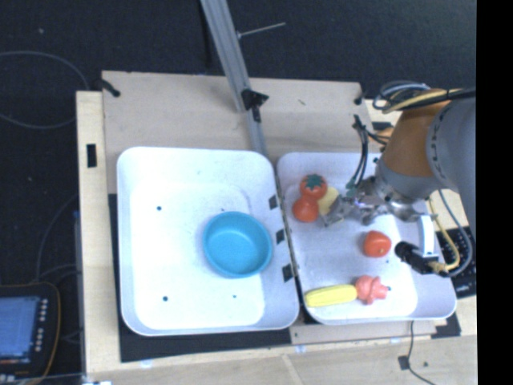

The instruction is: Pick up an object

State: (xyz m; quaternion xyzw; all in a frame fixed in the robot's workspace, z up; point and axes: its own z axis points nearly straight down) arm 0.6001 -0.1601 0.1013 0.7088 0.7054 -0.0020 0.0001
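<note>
Arm (pixel 417 147): grey with an orange band, reaching in from the right over the right bin's upper half.
Gripper (pixel 341 209): low over the right bin, pointing left, its tip just beside the yellow piece and the 2 red fruits at the bin's upper left.
Grip state: cannot tell; the tip is dark and blurred, and nothing shows clearly between it.
Left bin (pixel 144 183): white, shallow, holding a blue bowl.
Blue bowl (pixel 236 244): upright, round, right of the left bin's centre, near the wall shared with the right bin.
Right bin (pixel 425 299): white, holding 6 small toys.
Tomato (pixel 313 186): red-orange with a green top, upper left of the right bin.
Red fruit (pixel 304 210): just below the tomato, touching or nearly touching it.
Yellow piece (pixel 327 200): small, right of those 2, against the gripper tip.
Red ball (pixel 376 244): alone near the bin's middle, below the gripper, apart from it.
Banana (pixel 330 296): yellow, lying along the front wall.
Pink toy (pixel 369 289): at the banana's right end, touching it.
Post (pixel 228 54): grey metal bar slanting from the top down to the gap between the bins.
Screen (pixel 22 331): bluish, bottom left, off the bench.
Writing: none legible on any item.
</note>
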